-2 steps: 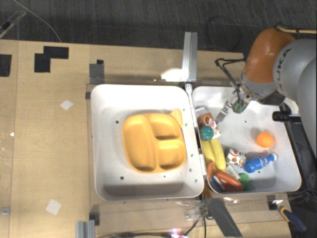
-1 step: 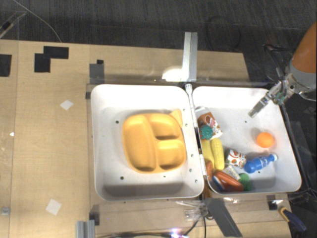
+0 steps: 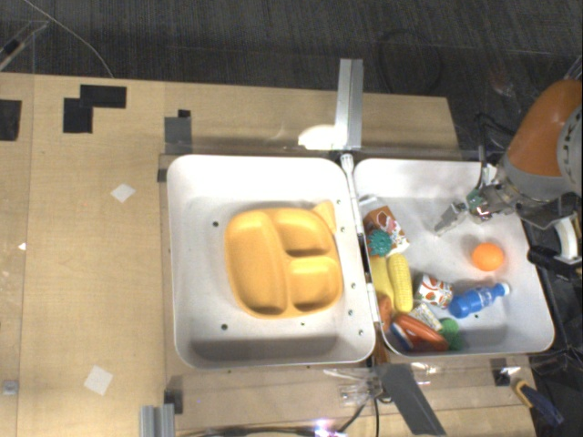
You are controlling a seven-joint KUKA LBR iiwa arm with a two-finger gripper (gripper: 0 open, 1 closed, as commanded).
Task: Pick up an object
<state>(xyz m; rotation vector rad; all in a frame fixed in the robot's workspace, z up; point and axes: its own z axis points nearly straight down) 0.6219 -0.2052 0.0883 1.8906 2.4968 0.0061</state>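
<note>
the arm comes in from the right edge, its orange band showing above the wrist, and the gripper (image 3: 453, 215) hangs over the upper part of the right bin (image 3: 428, 176). its fingers (image 3: 446, 218) point down and to the left toward the bin floor; they look slightly spread with nothing between them, though they are small and somewhat blurred.

the objects in that bin lie apart from the fingers. the orange ball (image 3: 488, 256) sits below and to the right of them, near but not touching. the blue bottle (image 3: 476, 300) lies further down, tilted, with its white cap toward the right. along the bin's left wall, from top to bottom, are a brown and white packet (image 3: 380, 220), a teal spiky toy (image 3: 383, 240), a yellow corn cob (image 3: 399, 280) beside a yellow stick-like piece, and a red and white item (image 3: 434, 290). in the lower left corner a red and dark object (image 3: 419, 331) lies next to something green.

the left bin (image 3: 196, 244) holds a yellow divided tray (image 3: 282, 262), turned a little, near the shared wall. both bins rest on the wooden surface (image 3: 82, 271).
</note>
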